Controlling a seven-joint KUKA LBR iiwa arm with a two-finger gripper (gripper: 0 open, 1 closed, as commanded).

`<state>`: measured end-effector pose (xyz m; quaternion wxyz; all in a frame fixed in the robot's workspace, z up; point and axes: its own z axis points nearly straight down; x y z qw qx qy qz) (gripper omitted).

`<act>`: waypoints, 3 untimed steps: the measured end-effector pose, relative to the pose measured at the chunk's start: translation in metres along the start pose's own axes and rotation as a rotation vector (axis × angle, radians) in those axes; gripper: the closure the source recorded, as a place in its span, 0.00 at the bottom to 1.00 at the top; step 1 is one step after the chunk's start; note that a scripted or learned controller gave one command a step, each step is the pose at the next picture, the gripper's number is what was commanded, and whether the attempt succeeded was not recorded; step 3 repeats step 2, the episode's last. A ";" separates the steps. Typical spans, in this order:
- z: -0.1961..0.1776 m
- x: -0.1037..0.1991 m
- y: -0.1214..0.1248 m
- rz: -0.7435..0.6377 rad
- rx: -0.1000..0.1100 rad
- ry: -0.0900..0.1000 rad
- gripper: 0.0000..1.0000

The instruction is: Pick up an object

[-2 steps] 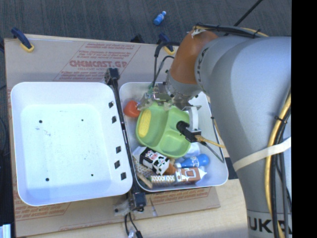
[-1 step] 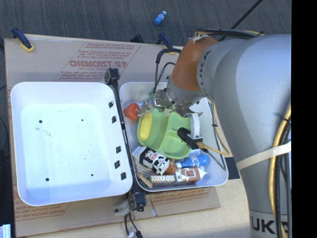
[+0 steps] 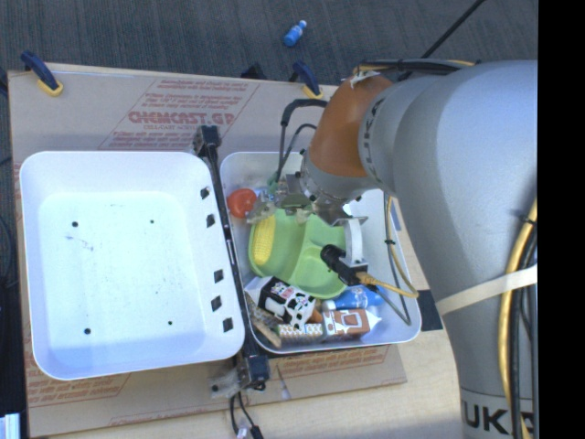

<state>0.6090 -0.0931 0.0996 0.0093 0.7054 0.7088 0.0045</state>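
From my remote seat, I start at the left: the left bin [image 3: 119, 263] is a shallow white tray resting on a cardboard sheet [image 3: 178, 108] printed with red lettering. A blue clamp with a yellow tip [image 3: 41, 71] grips the cardboard's far left corner. Black clips [image 3: 216, 245] run down the seam where the two bins meet.

Moving right, the right bin [image 3: 402, 323] holds the clutter I could pick from. An orange-red ball [image 3: 241, 201] sits at its far left side, and just near of that lies a yellow corn cob [image 3: 262, 238], touching a light green cloth-like item [image 3: 306, 254] that spreads across the middle of the bin. At the near edge I see a black-and-white patterned toy [image 3: 291, 303], a small printed box [image 3: 347, 322] and a blue object [image 3: 352, 298] just beside it.

The gripper [image 3: 292, 195] hangs low over the far part of the right bin, above the green item and close to the ball. I cannot tell how its jaws stand; the wrist hides them. The grey arm [image 3: 457, 181] with its orange band [image 3: 340, 135] covers the bin's right side. On the floor beyond the bench lies a small blue item [image 3: 293, 33].
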 end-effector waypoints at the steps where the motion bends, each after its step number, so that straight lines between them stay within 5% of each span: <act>1: -0.009 0.001 0.000 -0.004 0.007 0.003 1.00; 2: -0.109 0.078 0.020 -0.003 0.018 0.008 1.00; 3: -0.109 0.078 0.020 -0.003 0.018 0.008 1.00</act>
